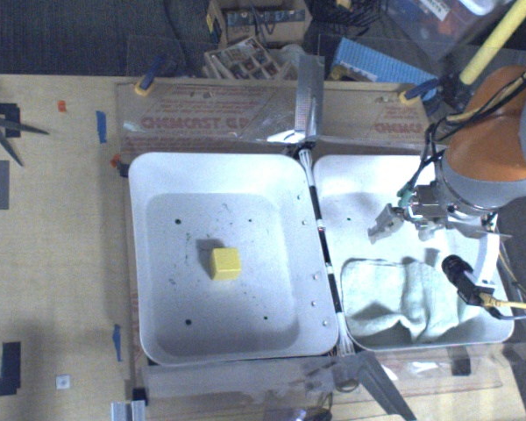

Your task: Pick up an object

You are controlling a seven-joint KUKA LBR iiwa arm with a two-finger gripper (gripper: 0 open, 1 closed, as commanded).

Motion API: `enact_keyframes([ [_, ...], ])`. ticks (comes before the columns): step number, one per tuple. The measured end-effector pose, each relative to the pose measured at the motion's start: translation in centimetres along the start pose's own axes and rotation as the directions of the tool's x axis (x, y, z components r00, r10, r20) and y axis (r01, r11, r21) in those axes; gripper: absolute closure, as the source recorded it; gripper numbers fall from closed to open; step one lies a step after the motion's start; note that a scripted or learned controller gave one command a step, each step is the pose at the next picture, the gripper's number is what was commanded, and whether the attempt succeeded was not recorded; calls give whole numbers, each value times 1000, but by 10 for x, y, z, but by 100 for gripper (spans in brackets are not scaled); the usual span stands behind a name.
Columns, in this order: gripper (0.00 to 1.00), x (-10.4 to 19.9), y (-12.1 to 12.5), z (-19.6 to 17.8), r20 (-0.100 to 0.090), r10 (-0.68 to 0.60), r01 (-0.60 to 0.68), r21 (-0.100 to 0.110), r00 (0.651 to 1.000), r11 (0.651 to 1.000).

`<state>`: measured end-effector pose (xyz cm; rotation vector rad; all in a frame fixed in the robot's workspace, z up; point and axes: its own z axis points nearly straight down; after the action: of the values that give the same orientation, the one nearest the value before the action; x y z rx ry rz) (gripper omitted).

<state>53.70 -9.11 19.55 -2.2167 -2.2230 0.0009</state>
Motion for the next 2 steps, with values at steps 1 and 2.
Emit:
enact_keyframes([
  [1,0,-13,-36,21,0,144,-144,1,990,990],
  [2,0,-14,-36,21,0,146,-146,0,989,989],
])
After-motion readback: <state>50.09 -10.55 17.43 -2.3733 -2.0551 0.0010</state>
